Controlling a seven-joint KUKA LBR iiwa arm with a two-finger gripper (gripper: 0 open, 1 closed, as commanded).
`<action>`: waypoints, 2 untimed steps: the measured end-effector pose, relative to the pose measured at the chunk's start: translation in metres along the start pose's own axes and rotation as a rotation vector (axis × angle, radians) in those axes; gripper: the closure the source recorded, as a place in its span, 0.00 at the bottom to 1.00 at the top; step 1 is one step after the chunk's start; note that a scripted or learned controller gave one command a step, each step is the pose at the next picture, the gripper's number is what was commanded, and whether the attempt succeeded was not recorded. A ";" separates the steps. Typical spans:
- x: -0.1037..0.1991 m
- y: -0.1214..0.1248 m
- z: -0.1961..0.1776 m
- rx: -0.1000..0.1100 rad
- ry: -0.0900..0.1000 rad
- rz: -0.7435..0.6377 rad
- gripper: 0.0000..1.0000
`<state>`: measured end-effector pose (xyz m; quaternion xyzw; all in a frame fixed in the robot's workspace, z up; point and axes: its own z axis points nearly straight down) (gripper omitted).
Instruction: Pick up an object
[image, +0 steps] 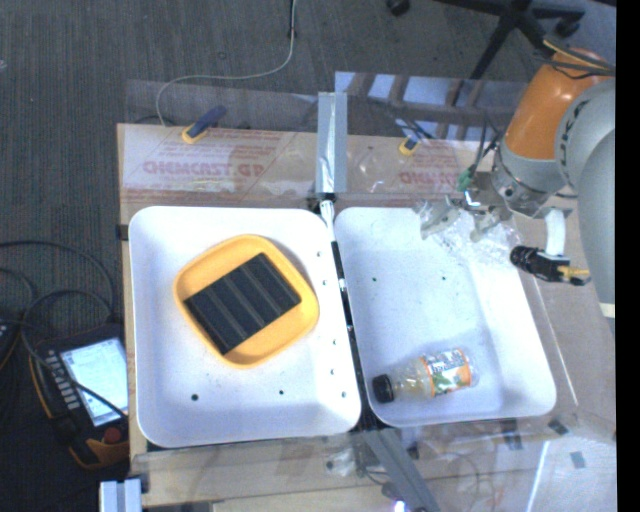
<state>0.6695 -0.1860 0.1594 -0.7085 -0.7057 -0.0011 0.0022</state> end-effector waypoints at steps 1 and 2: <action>-0.016 -0.094 -0.023 -0.001 -0.005 -0.385 0.00; -0.034 -0.096 0.065 -0.003 -0.004 -0.435 0.00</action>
